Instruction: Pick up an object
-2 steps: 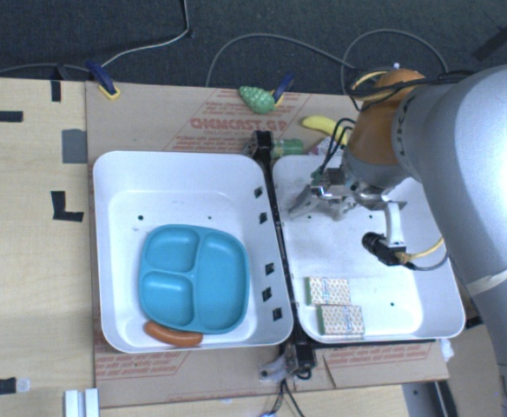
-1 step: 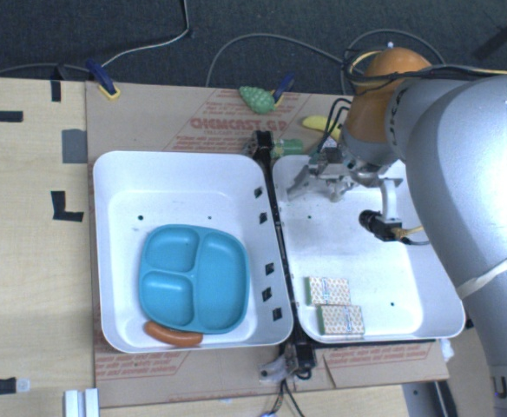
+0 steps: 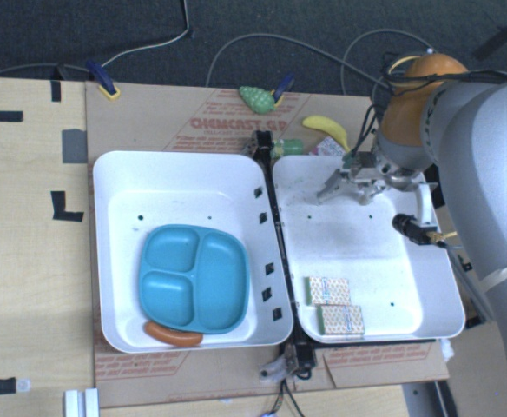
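The arm runs off the right edge, hiding that bin's corner.

From where I work, the one thing I can read is red print on the brown cardboard sheet that lies under both bins on the surface. At about twelve o'clock from the left bin, the print looks like "CHEMCAST", with more letters after it that I cannot make out. Fainter red lines run beside it and along the sheet's near edge at six o'clock, too small to read.
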Tool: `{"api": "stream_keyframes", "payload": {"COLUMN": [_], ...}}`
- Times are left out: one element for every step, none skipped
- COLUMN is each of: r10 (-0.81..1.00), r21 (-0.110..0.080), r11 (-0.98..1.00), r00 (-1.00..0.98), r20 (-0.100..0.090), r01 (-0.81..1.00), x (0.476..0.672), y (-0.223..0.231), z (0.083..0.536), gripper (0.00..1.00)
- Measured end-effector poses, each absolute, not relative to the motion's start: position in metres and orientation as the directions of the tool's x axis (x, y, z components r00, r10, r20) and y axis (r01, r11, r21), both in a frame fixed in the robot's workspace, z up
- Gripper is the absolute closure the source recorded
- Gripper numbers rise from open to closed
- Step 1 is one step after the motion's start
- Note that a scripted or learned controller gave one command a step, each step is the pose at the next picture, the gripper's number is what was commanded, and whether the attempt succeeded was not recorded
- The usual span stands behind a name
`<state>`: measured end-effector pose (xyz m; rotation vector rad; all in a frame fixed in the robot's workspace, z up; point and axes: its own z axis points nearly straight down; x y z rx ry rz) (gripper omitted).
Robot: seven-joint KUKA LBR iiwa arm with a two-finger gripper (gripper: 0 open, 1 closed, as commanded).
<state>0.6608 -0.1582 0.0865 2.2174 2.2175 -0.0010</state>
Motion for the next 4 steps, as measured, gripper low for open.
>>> {"api": "stream_keyframes", "payload": {"r10": [1.0,1.0,1.0,1.0], "r21": [0.002,0.002,0.004,0.001], "r11": [0.002,0.003,0.001,0.001], "r00": [-0.002,-0.003,-0.001,-0.001], "r20": [0.0,-0.001,-0.003,0.0], "r01": [1.0,1.0,1.0,1.0], "x": [0.626,0.669,0.651,0.605], "y": [-0.099,-0.103,-0.143,-0.099], "z": [0.086,0.085,0.086,0.086], "gripper": [0.0,0.0,0.0,0.0]}}
